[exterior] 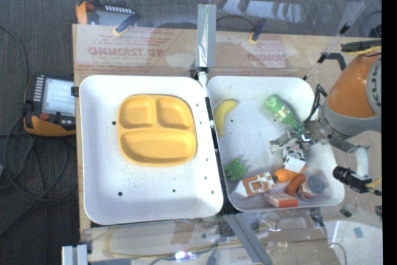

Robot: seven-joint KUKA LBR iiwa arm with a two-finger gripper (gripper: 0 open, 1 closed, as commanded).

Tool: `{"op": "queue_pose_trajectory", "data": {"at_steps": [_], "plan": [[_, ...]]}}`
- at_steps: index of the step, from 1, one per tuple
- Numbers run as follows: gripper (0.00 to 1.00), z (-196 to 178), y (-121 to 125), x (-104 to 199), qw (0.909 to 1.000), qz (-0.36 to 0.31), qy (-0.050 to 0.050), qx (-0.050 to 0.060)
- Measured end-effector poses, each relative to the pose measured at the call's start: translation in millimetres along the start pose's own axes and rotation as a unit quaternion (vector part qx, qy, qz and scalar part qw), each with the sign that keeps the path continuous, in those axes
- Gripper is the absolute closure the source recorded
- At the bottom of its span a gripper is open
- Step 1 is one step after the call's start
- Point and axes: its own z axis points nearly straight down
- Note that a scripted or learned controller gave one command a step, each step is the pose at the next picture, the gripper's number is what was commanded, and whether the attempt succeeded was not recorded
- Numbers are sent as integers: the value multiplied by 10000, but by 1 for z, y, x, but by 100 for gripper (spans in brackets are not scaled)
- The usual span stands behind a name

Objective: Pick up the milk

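A small white carton with dark print, which I take for the milk (pixel 295 162), lies in the right bin (pixel 248 133) near its right wall. My gripper (pixel 286 143) hangs directly over the carton's upper end and hides part of it. I cannot tell whether the gripper touches the carton. The grey arm with its orange band (pixel 350 96) reaches in over the bin's right rim.
Around the carton lie a carrot (pixel 286 175), an orange-and-white box (pixel 257 184), a red block (pixel 282 200) and a grey round piece (pixel 315 184). A green bottle (pixel 280 109), a banana (pixel 223 112) and a green leafy toy (pixel 236 169) are farther off. The left bin (pixel 99 195) holds a yellow divided plate (pixel 157 129).
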Motion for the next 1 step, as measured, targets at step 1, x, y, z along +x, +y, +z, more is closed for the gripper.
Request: {"op": "queue_pose_trajectory", "data": {"at_steps": [1], "plan": [[100,-9,-1,-3,10000,17,-21,6]]}}
